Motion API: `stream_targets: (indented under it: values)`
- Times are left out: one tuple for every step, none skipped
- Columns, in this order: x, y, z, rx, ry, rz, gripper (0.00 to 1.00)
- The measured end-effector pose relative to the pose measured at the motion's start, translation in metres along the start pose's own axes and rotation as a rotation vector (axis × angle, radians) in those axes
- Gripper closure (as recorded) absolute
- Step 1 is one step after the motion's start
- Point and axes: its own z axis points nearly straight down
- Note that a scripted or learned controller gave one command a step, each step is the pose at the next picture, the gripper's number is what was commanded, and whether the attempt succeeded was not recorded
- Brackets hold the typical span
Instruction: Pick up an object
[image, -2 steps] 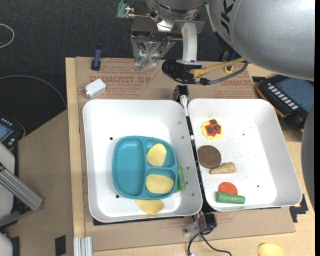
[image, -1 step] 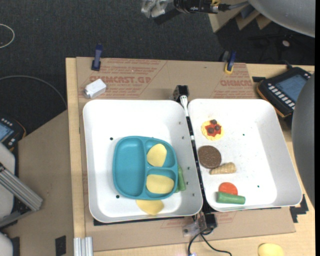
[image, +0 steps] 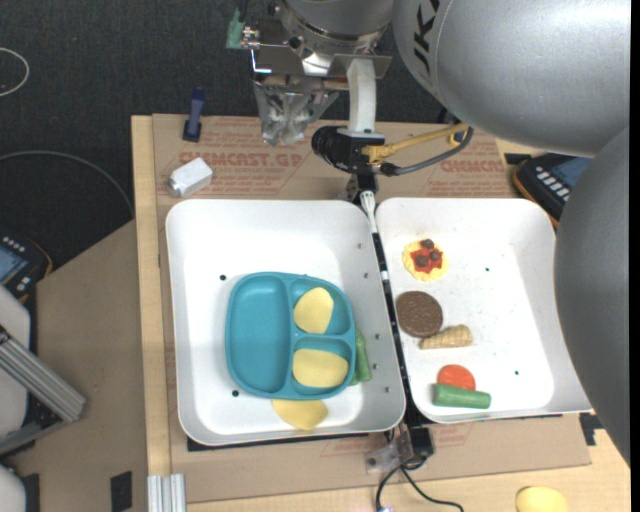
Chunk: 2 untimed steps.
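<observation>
Brown cardboard sheet (image: 150, 300) covers the bench, dark floor behind it, w/ two white bins on top: left bin (image: 195, 250) and right bin (image: 520, 230) side by side, rims touching.

My pincer (image: 287, 118) hangs at the top of the view, over the cardboard just past the left bin's far rim. It's translucent & blurred; can't tell if it's spread or pressed together. Nothing visible in it.

Candidates all lie nearer the camera than my pincer. Left bin: blue divided tray (image: 262, 335) w/ two yellow pieces in its compartments, upper piece (image: 314, 309) & lower piece (image: 320, 367); third yellow piece (image: 300, 411) on the bin floor, touching the tray's near edge; thin green piece (image: 361, 358) along the tray's right side. Right bin, well apart from my pincer: small pizza toy (image: 424, 259), brown cookie (image: 419, 313), cone (image: 446, 339) just beside it, red piece (image: 456, 377) touching a green piece (image: 462, 397).

Writing: red print on the cardboard, partly readable as "AMCAST"; rest too faint.
</observation>
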Motion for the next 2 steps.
stream_targets:
  values:
    - [-0.001, 0.028, -0.140, -0.033, 0.010, -0.003, 1.00]
    - [-0.015, -0.016, 0.017, 0.003, -0.001, 0.001, 1.00]
